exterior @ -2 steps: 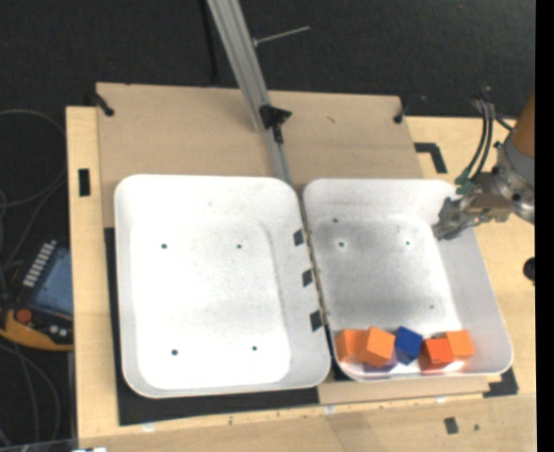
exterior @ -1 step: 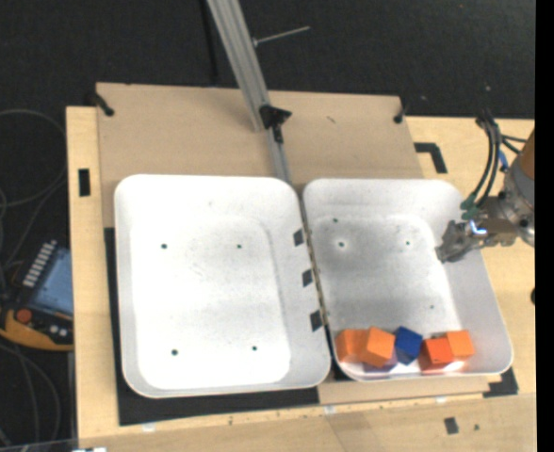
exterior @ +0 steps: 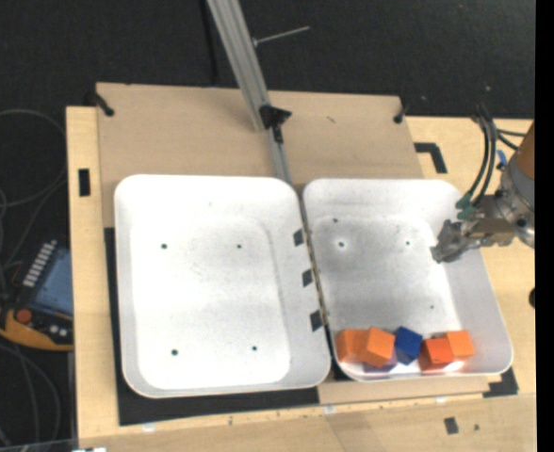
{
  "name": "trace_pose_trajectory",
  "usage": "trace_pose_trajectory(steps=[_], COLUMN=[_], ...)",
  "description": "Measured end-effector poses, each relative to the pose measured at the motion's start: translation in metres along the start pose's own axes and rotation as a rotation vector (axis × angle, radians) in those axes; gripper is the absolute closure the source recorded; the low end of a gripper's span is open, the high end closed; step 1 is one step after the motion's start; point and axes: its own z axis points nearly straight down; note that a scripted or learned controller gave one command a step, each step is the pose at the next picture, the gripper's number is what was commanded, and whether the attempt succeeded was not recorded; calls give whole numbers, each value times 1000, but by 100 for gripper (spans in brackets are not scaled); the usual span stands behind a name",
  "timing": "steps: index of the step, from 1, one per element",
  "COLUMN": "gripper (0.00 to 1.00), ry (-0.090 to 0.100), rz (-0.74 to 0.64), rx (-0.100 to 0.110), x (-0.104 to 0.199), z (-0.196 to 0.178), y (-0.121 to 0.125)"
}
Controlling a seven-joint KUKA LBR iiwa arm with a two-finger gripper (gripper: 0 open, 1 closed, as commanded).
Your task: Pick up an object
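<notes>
Right bin (exterior: 381, 252): blocks (exterior: 404, 347) crowd the near wall; middle and far floor open. Slanted rail (exterior: 244, 64) crosses the far side.

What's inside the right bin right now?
Orange blocks and a blue block crowd the right bin's near edge. The gripper hangs above its far right side, covering some floor.
</notes>
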Motion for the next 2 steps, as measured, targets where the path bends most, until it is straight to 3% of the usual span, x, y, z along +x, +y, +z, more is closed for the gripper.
trace_pose_trajectory(steps=[1, 2], gripper=[100, 100], ry=[3, -1], rz=[-2, 1], rx=[8, -4], x=[56, 56], z=[49, -22], y=[-17, -15])
